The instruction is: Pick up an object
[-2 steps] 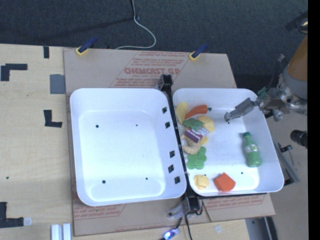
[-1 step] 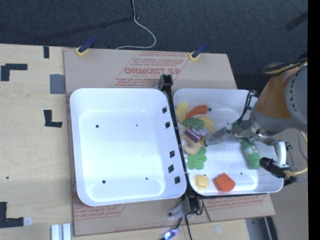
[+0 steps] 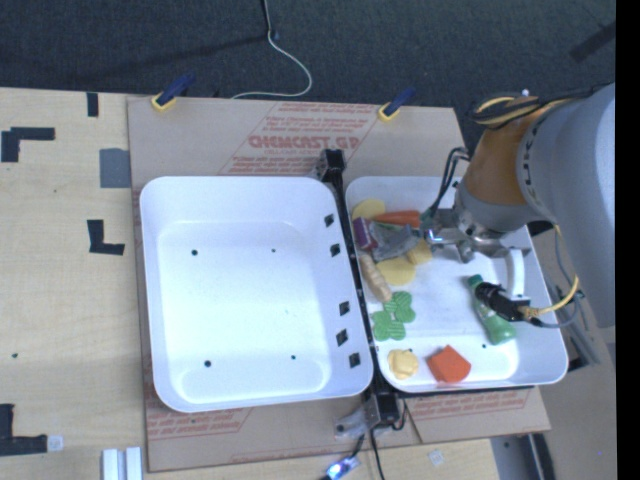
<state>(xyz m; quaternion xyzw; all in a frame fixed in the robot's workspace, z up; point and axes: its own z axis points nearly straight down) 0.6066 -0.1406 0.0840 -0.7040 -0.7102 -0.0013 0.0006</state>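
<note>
- The claw (image 3: pixel 405 234) reaches into the right bin (image 3: pixel 530 368) from three o'clock; whether it is spread or pinching, I cannot tell.
- Its tip sits among the cluster at the bin's ten o'clock: a grey-purple piece (image 3: pixel 385 236), a red-orange stick (image 3: pixel 400 217), yellow pieces (image 3: pixel 398 268).
- A green clover shape (image 3: pixel 394 314) lies at centre; an orange block (image 3: pixel 449 364) and a yellow lump (image 3: pixel 402 363) at six o'clock; a green bottle (image 3: pixel 493 313) at four.
- The left bin (image 3: pixel 160 203) lies beside it on the surface (image 3: pixel 60 298).

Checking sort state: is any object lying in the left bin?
No: the left bin shows bare white floor, and the toys, such as the orange block and green clover piece, lie in the right bin.
</note>
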